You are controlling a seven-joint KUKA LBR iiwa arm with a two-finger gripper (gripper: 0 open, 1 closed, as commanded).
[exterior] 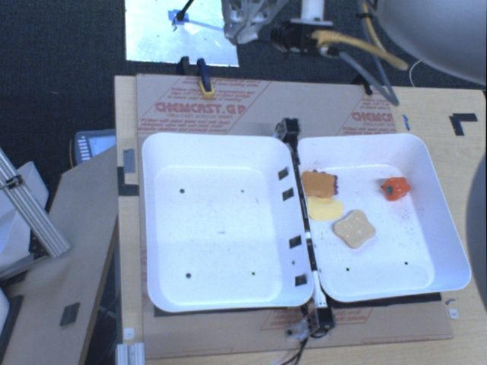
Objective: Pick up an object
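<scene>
Up top, your end effector (245,14) hangs beyond both bins — its grip state can't be told. Four items sit in the right bin (437,226) — a red piece (395,188) among them.

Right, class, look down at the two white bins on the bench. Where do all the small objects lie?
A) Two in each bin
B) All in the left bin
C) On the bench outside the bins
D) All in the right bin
D: the orange piece, yellow piece, tan piece and red piece all lie in the right bin.
</scene>
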